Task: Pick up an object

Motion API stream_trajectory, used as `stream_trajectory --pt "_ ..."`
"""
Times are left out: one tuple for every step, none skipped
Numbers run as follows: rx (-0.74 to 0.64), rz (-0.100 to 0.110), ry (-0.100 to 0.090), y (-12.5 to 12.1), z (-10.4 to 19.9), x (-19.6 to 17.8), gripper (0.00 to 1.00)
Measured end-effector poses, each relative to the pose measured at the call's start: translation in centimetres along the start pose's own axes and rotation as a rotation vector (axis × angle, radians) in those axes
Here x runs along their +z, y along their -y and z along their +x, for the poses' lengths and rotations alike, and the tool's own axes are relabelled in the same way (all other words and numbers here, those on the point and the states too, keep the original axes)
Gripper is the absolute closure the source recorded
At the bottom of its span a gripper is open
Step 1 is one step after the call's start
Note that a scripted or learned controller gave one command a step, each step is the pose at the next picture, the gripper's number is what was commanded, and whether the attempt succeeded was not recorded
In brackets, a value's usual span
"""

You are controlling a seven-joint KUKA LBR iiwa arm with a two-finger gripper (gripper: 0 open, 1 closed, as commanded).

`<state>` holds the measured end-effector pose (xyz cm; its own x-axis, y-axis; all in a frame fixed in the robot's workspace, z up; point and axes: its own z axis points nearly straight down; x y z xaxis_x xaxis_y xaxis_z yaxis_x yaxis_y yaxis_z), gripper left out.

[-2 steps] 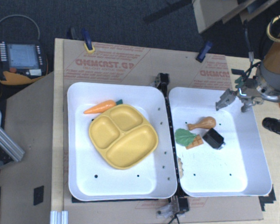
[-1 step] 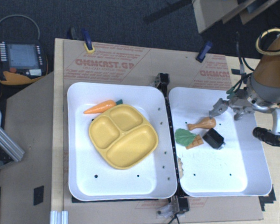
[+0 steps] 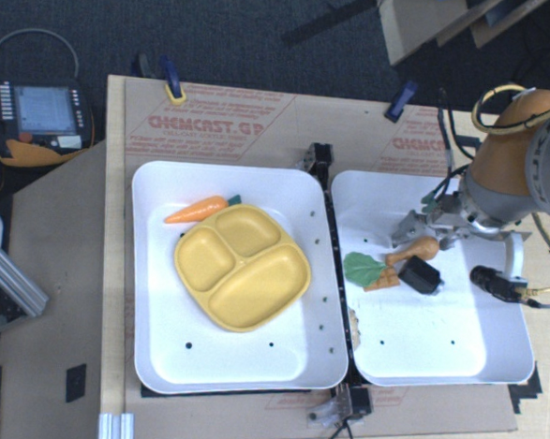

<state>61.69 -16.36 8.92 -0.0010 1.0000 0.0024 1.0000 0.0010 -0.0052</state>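
Two white bins sit side by side on the tabletop (image 3: 113, 249). The left bin (image 3: 153, 346) holds a yellow plate (image 3: 242, 266) with three compartments, lying near its middle, and a carrot (image 3: 196, 209) with a green top that lies just beside the plate's upper left edge, touching or nearly so. The right bin (image 3: 434, 356) holds a small cluster near its upper middle: a green leaf (image 3: 360, 266), an orange-brown piece (image 3: 383, 281) against it, a tan piece (image 3: 416, 249) above, and a black block (image 3: 420, 276) to the right.

The end effector (image 3: 423, 230) hangs low over that cluster, by the tan piece; whether it is open or closed cannot be told.

The tabletop is covered in brown sheet printed in red with "CHEMCAST GP", readable at upper left and repeated at upper right. Blue clamps (image 3: 172, 77) hold the sheet at its far edge. Beyond the tabletop lies dark carpet (image 3: 223, 23), with a teach pendant (image 3: 40, 118) at left.
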Motion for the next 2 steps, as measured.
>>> stream_trajectory --pt "0.0 -0.007 0.003 -0.1 -0.1 -1.5 1.0" --pt "0.001 -0.013 0.006 -0.9 -0.9 -7.1 1.0"
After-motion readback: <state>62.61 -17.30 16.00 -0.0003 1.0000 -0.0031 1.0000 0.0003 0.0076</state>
